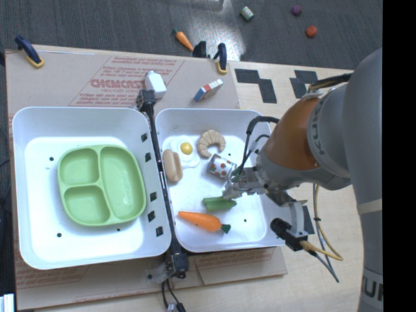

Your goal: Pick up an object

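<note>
Left bin [26, 174]: shallow, white, glossy plastic, holding a pale green divided plate [101, 184] with three compartments, matte and smooth. A black hinge strip with clips runs between the bins. Right bin [170, 119]: a tan hot-dog bun [172, 166] lies near its left wall, soft-looking and oblong; just beside it a fried egg [186, 149], flat white with a yellow dome; right of that a croissant [211, 142], ridged and curved, beige; below the croissant a small white cup [220, 168] with red spots, tipped on its side. Toward the bin's near edge lies a carrot [203, 221], orange, tapered, with a green stub at its right end. Above the carrot, a dark green oblong piece [218, 204], probably a toy vegetable, smooth. The gripper [233, 188] sits low at that green piece's right end, touching or nearly so; whether it is released or clenched I cannot tell, the metal parts being small and crowded by cables. Judged step: the descent onto a pick, green piece the likely target, not yet lifted. Next move calls for a closing squarely across the narrow body, then a straight rise; a slick rounded toy may squirt sideways. The arm [325, 135], grey with an orange band, fills the right.
</note>
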Available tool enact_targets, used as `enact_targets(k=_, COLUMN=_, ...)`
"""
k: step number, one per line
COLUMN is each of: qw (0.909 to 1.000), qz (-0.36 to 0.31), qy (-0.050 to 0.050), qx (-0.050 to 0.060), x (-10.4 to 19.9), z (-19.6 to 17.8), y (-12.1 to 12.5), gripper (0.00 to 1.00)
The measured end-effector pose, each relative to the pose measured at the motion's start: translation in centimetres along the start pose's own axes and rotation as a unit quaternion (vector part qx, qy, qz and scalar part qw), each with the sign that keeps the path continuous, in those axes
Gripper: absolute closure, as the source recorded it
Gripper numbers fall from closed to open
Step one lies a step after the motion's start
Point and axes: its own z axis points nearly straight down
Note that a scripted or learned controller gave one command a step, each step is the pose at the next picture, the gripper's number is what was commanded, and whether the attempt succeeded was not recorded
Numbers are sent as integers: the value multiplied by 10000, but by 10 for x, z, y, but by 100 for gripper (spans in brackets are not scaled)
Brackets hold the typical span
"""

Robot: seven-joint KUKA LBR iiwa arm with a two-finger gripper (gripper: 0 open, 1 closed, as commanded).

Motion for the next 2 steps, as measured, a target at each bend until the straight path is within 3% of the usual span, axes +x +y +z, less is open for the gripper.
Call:
enact_targets(k=1, qw=10000, qz=24, qy=-10, qx=4, x=-21, z=-112, y=3, gripper=100)
enact_targets(k=2, qw=10000, qz=26, qy=0, qx=17, x=-15, z=-92, y=55, gripper=100)
